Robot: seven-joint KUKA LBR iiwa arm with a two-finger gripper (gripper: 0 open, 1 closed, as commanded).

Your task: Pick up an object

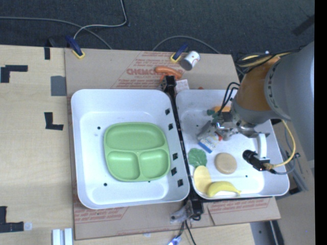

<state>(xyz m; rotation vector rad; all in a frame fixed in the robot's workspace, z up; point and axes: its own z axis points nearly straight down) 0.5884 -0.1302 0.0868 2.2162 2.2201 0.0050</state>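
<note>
Tabletop: pale wood, marked with black tape pieces toward its left edge; a cardboard sheet is laid over its middle, and both bins are carried on it.

Left bin: white, shallow, set toward the tabletop's middle. One item is held in it: a green divided plate with three compartments, lying flat near the bin's centre.

Clips: a blue-and-yellow clip is seen at the cardboard's far left corner, and a second at the far edge, just beside a small white cylinder. An orange piece lies at the far end of the seam between the bins.

Right bin: white, shallow, touching the left bin along their shared side. Contents, left to right: a green leafy piece near the shared wall; a yellow banana at the near edge, just below the green piece; a small white and blue item beside the jaws; a tan round disc near the bin's middle.

Gripper: positioned low over the far half of the right bin, above the small white and blue item. How far the jaws stand apart cannot be told, nor whether anything is held.

Arm: grey with an orange band, entered from the tabletop's right edge, with yellow and black cables looped below it.
</note>
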